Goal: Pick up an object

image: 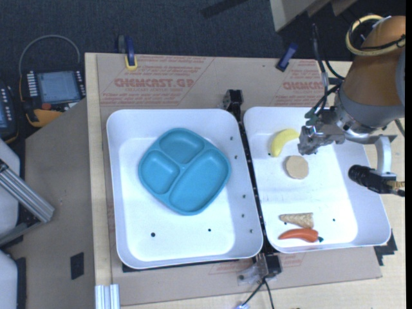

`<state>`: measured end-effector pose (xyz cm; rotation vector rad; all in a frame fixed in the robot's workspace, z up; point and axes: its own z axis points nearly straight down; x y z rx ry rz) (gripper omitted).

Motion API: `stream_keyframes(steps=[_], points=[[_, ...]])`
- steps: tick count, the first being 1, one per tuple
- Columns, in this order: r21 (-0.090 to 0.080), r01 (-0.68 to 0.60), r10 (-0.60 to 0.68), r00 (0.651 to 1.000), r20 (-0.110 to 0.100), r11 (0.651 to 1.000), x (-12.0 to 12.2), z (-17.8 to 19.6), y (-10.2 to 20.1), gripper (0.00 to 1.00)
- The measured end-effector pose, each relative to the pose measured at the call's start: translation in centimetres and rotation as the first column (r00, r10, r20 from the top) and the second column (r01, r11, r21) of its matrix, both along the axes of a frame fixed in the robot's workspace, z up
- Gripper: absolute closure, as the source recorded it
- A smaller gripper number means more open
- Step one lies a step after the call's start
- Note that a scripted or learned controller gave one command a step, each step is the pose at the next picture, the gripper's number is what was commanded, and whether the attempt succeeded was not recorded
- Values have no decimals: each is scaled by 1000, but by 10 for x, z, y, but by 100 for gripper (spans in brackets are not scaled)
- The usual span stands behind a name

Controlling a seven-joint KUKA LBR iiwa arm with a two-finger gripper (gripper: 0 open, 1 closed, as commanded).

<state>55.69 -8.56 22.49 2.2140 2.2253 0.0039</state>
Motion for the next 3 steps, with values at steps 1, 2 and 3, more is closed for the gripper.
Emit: stream_keyframes(steps=[1,2,3], points=[[1,0,0,1000,-3,1000,10,-9,48,100],[1,0,0,1000,-2,1000,21,-15,102,100],[2,-1,1,1000,1,1000,42,1,159,100]])
